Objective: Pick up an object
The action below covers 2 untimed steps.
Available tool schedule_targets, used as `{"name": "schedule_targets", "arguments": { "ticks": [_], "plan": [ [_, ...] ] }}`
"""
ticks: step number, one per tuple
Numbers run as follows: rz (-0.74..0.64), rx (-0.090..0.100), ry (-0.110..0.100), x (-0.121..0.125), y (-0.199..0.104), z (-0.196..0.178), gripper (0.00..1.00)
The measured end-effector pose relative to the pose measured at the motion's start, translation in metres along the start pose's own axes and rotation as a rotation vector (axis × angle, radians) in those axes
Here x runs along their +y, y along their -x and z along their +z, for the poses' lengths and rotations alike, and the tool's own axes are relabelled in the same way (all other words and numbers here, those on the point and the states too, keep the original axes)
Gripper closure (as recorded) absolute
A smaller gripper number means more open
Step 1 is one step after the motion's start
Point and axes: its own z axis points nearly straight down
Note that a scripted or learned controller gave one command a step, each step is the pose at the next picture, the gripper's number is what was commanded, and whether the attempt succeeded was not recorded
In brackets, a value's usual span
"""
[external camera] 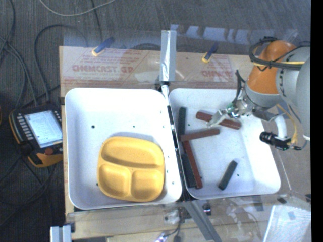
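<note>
The right white bin (257, 178) holds several flat sticks. A reddish-brown stick (204, 117) lies near the bin's back, with my gripper (223, 116) low over its middle, reaching in from the right. A second brown stick (200, 134) lies just in front of it. A long brown stick (192, 164) and a long dark one (184, 158) run along the bin's left side. A short dark stick (181, 118) lies at the back left, and another dark stick (227, 175) lies toward the front. Nothing is seen lifted.
The left white bin (86, 110) holds a yellow compartment tray (132, 168) at its front. A metal divider post (167, 59) stands between the bins at the back. A pendant (39, 130) with a screen lies left of the bench. The arm's orange band (267, 69) hangs over the right bin's back right corner.
</note>
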Motion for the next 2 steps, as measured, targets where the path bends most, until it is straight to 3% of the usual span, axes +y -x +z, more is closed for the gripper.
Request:
{"name": "schedule_targets", "arguments": {
  "ticks": [1,2],
  "plan": [
    [-0.001,0.005,-0.003,0.000,-0.001,-0.009,1.00],
    [-0.180,0.009,-0.012,0.033,-0.062,-0.091,1.00]
  ]
}}
